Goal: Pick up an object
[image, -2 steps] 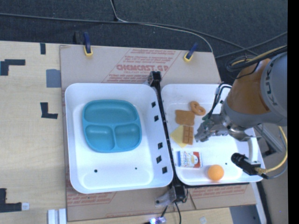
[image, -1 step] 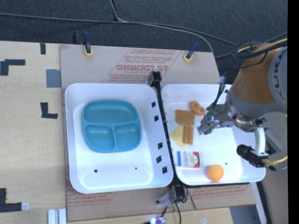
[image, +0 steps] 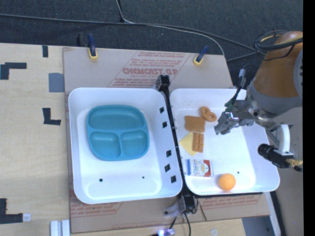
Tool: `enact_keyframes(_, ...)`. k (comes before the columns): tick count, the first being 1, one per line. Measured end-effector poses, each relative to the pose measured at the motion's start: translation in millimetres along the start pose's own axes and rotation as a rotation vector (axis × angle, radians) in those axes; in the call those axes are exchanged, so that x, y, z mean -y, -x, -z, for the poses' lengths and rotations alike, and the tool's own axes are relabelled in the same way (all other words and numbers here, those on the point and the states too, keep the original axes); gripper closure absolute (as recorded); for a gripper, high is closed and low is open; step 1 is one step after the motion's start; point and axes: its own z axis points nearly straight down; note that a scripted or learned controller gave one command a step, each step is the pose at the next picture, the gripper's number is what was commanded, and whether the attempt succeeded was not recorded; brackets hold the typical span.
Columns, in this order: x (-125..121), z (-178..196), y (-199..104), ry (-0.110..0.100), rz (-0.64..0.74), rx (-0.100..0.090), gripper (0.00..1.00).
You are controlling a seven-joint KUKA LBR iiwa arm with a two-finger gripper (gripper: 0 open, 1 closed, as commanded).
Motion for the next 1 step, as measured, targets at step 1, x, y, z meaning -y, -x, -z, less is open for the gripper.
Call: enact_keyframes(1,-0.1,18.8,-0.1,-0.003,0.0,-0.001,1.0)
